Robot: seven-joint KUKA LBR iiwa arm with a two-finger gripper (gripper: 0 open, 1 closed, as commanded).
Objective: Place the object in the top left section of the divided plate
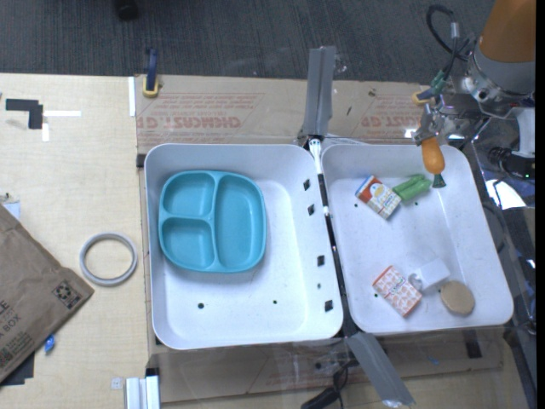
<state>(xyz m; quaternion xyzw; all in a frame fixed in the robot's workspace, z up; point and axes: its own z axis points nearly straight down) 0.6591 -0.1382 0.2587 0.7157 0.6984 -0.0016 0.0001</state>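
A teal divided plate [213,267] lies in the left bin [247,322], with its top left section [189,196] bare. My gripper [433,138] hangs over the back edge of the right bin [477,228], far to the right of the plate. It is shut on a small orange carrot-like object [433,155] that dangles from its fingers, lifted off the bin floor.
In the right bin lie a green piece [411,186], a small red and white carton [378,197], a red patterned packet [397,290], a white block [430,273] and a tan disc [457,297]. A tape ring [108,257] sits on the bench to the left.
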